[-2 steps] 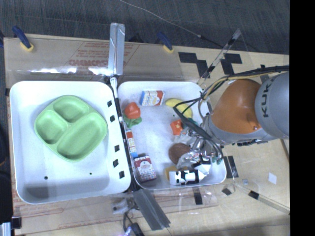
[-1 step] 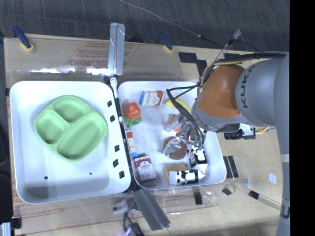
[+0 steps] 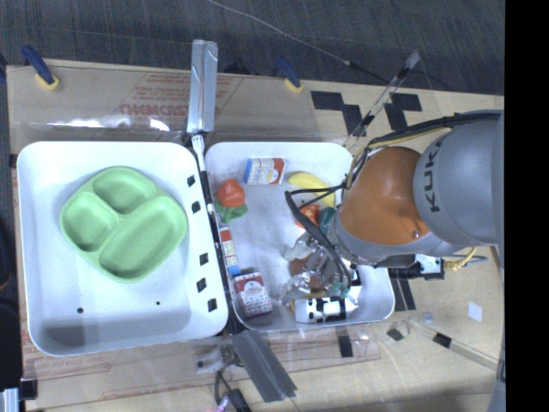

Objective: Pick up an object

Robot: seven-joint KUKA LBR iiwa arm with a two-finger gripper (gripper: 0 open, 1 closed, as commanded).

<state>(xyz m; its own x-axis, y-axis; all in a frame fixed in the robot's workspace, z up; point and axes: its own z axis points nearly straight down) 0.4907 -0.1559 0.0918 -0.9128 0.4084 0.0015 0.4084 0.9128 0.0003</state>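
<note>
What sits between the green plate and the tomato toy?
In the camera view, the two bins' adjoining white walls run between the green divided plate in the left bin and the red tomato toy in the right bin.

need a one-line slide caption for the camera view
KUKA arm lowers its gripper into the cluttered right bin, among small packages; green divided plate sits in the left bin.

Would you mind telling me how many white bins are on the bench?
2. The left bin holds a green divided plate. The right bin holds the small objects, with the arm reaching over it; the arm may hide some of its contents.
</note>
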